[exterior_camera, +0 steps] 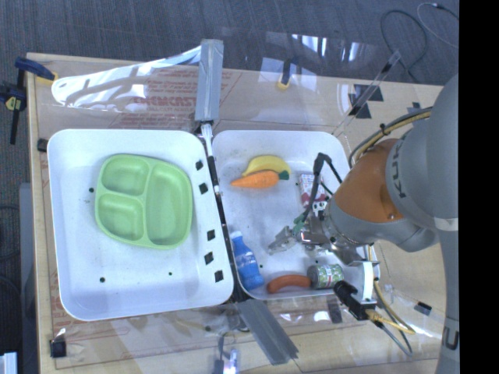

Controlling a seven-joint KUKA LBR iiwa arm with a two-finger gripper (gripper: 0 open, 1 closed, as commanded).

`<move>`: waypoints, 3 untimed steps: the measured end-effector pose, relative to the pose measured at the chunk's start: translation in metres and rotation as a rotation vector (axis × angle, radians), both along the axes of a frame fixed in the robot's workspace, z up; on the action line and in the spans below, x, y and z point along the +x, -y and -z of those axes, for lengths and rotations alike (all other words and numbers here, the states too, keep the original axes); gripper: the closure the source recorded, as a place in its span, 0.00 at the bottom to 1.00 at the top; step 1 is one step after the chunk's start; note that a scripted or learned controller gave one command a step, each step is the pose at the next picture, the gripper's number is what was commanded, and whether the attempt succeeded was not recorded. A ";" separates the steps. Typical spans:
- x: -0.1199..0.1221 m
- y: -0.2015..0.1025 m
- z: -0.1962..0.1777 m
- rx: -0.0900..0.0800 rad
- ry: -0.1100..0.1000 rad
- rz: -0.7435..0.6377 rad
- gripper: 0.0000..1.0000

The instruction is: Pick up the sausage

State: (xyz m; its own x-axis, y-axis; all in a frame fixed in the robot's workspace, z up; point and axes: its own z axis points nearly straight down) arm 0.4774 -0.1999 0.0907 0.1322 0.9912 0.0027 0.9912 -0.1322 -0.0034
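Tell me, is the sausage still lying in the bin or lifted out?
Still lying in it. The sausage rests flat on the floor of the right bin near its front edge, apart from the gripper.

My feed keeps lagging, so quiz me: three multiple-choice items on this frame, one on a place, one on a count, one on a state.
1. Where does the reddish-brown sausage lie?
A. On the green plate
B. Along the near edge of the right white bin
C. On the bench outside both bins

2. How many compartments has the light green plastic plate?
A. Two
B. Three
C. Five

3. How is the small blue bottle posed?
A. Lying on its side
B. Standing upright
C. Resting on the plate

Answers: 1 B, it sits by the bin's lower wall beside a small green-labelled can. 2 B, ridges divide it into three. 3 A, its length runs along the bin floor.
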 end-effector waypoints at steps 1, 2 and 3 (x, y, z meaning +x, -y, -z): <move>0.000 0.000 0.000 0.000 0.000 0.000 0.00; 0.000 0.000 0.000 0.000 0.000 0.000 0.00; 0.000 0.000 0.000 0.000 0.000 0.000 0.00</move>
State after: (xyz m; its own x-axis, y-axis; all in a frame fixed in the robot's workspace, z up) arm 0.4774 -0.2002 0.0908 0.1326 0.9912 0.0024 0.9912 -0.1326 -0.0031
